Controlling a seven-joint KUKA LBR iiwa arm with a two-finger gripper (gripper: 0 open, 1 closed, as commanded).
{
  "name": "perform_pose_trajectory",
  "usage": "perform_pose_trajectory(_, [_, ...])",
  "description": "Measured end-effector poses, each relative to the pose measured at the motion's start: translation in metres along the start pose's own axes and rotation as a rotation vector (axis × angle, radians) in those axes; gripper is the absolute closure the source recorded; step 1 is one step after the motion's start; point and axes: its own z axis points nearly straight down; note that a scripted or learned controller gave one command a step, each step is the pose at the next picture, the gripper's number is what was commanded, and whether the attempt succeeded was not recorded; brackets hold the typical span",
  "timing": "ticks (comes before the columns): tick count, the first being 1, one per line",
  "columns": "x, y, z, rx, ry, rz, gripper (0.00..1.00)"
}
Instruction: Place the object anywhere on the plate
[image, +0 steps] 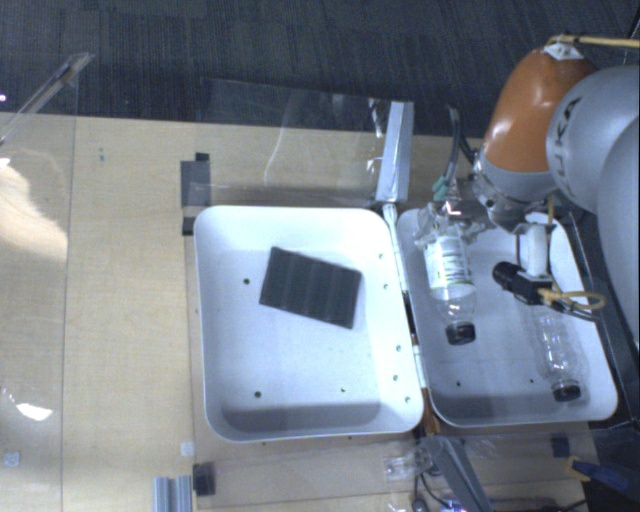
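A dark grey rectangular plate (311, 287) lies flat in the left bin (225, 400), slightly rotated. A clear plastic bottle (447, 268) with a white label and a black cap lies in the right bin (500, 408), cap towards the front. My gripper (452, 213) is low over the back of the right bin, at the bottle's base end. The grey and orange wrist hides much of it, and whether it touches the bottle cannot be made out.
A second clear bottle (556, 352) with a black cap lies at the right bin's front right. A black part with a yellow cable (520, 283) hangs between the two bottles. A clear upright panel (392, 150) stands behind the bins.
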Motion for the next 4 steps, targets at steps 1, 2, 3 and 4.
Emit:
perform_pose_trajectory(1, [0.083,0.001,-0.015,0.001,0.002,-0.088,1.0])
perform_pose_trajectory(2, [0.109,0.042,-0.031,-0.001,0.002,-0.331,1.0])
perform_pose_trajectory(3, [0.101,0.022,-0.069,-0.002,0.002,-0.353,1.0])
perform_pose_trajectory(4, [0.102,0.023,-0.08,-0.008,0.001,-0.359,1.0])
